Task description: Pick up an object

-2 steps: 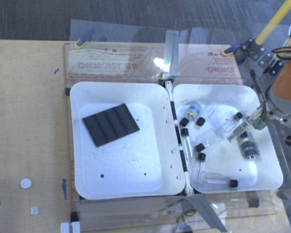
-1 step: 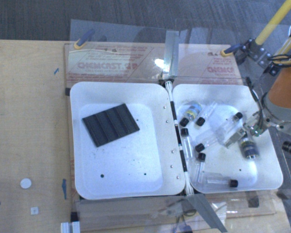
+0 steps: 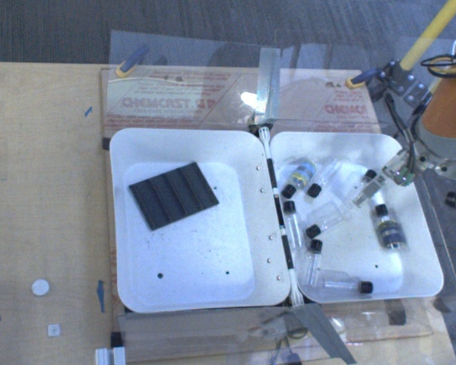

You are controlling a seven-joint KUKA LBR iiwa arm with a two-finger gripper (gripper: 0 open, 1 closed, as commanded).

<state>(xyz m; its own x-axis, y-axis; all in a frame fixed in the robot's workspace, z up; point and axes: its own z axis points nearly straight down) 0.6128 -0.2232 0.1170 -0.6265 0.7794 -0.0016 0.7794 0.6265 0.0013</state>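
Pincer hangs low over the right bin, near its far right side; I cannot tell if it is open or holding anything. Left of that bin, the left bin holds one dark ridged slab, tilted. The right bin holds a jumble of clear vials with black caps, too mixed to count, pointing many ways.
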